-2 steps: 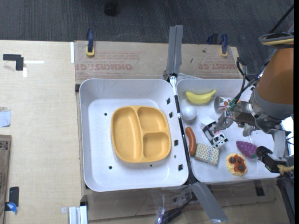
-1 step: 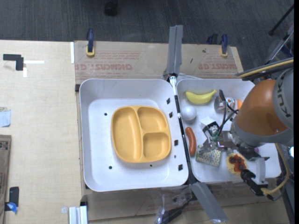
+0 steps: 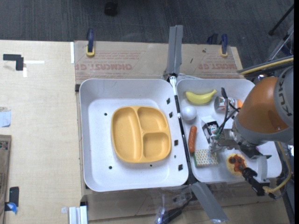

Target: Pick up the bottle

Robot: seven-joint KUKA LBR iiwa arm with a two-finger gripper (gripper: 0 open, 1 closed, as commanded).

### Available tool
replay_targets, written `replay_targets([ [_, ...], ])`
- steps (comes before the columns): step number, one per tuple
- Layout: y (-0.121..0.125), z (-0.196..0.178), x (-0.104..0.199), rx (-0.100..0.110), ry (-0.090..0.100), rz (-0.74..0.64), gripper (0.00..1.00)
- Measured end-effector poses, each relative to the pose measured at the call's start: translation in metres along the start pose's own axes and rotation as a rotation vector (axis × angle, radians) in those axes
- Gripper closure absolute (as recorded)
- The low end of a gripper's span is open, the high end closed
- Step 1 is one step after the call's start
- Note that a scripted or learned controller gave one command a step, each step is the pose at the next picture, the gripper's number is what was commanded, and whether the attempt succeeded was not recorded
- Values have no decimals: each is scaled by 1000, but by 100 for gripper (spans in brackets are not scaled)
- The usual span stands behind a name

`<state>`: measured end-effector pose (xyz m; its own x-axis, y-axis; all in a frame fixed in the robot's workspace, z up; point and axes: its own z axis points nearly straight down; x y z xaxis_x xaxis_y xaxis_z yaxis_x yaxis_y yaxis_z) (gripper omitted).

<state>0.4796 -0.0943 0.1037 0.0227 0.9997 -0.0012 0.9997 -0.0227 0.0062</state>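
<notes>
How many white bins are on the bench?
2. The left bin holds a yellow divided plate; the right bin holds a banana and other small things.

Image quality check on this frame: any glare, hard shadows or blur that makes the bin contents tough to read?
Camera view: lighting is even and soft, with mild sheen on the white bins; the yellow plate and banana read sharply; small items near the gripper are too coarse to identify, partly hidden under the arm.

Yellow divided plate (image 3: 140,134) in the left bin (image 3: 88,139) — banana (image 3: 201,96), white ball (image 3: 188,112), hot dog (image 3: 192,139) in the right.
</notes>
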Motion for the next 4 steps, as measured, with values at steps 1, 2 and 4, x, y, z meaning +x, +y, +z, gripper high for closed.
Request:
replay_targets([
  [1,0,0,0,0,0,0,0],
  [2,1,-264,-17,6,-1,-264,0],
  [4,0,10,-24,-1,-2,-1029,0],
])
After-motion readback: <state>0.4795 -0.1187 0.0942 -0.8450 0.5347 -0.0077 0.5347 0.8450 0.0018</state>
